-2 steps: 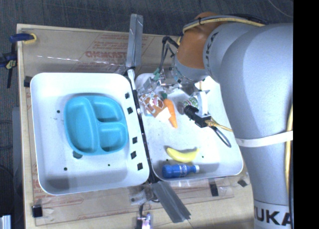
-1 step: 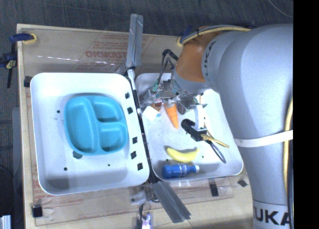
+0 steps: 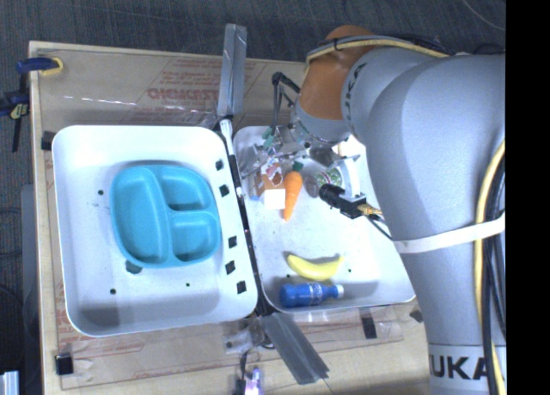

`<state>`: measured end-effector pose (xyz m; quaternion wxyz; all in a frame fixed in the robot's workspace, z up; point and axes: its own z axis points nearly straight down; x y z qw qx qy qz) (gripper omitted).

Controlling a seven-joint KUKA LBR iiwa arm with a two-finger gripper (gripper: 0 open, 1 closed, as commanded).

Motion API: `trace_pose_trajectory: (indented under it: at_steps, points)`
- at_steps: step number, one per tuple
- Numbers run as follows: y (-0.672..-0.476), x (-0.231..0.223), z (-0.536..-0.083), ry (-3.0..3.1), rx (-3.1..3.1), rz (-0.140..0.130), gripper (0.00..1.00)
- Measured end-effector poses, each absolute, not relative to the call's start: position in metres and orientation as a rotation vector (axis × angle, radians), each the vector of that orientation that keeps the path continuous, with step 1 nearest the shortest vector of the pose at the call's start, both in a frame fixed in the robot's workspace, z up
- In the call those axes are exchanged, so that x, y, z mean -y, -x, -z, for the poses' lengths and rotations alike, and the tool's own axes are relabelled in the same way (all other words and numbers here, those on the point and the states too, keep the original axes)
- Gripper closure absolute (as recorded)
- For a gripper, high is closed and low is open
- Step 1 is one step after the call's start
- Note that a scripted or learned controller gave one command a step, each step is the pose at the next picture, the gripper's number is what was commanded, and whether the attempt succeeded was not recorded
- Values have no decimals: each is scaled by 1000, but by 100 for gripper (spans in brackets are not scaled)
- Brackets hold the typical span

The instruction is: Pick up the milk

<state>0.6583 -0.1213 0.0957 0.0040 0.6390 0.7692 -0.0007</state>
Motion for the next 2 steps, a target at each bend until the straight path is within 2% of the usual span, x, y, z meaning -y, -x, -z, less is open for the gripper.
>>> trace_pose_trajectory:
  at_steps: [1, 2]
  points:
    - [-659, 118, -105, -1995, -2420, -1, 100]
    - [-605, 80, -192, -1871, -2526, 2, 100]
